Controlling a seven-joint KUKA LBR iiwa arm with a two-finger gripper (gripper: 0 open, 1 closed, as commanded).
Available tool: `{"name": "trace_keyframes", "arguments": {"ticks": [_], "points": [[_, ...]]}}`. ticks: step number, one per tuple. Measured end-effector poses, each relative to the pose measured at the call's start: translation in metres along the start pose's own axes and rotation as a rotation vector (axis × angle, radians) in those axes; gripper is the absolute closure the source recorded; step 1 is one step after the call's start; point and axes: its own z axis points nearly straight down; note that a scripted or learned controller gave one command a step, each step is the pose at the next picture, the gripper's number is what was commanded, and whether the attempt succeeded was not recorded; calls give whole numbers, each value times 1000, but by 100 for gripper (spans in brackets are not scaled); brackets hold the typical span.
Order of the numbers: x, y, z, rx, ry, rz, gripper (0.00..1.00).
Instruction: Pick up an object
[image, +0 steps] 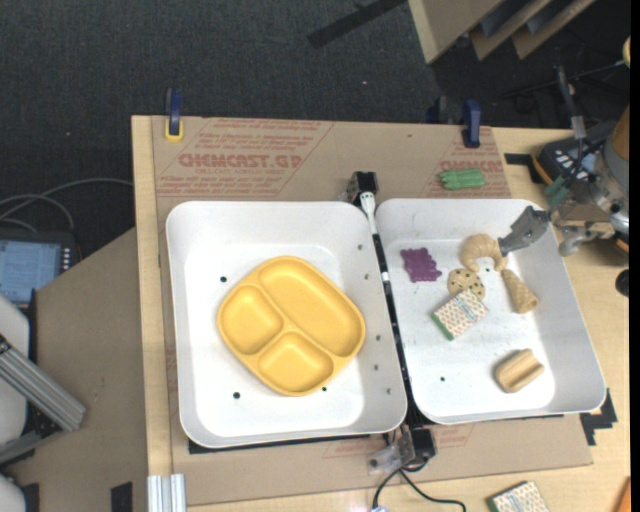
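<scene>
Tan rounded toy (478, 247) sits in the right white bin (575, 330), gripper (527, 228) alongside it (finger state unclear), placed for a reach.

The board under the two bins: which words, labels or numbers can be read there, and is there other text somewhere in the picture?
"CHEMCAST GP": red print on the brown board, above the left bin; the last letters are unsure.
The same red print repeats above the right bin, too faint to read in full.
Smaller red lines over both prints: too small to read.
Patterned packet in the right bin: too small to read.
</scene>
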Motion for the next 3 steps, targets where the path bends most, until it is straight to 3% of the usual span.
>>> {"name": "trace_keyframes", "arguments": {"ticks": [1, 2, 3], "points": [[-63, 0, 113, 4, 0, 4, 0], [-63, 64, 192, -7, 1, -3, 0], [-62, 62, 180, -7, -2, -3, 100]]}}
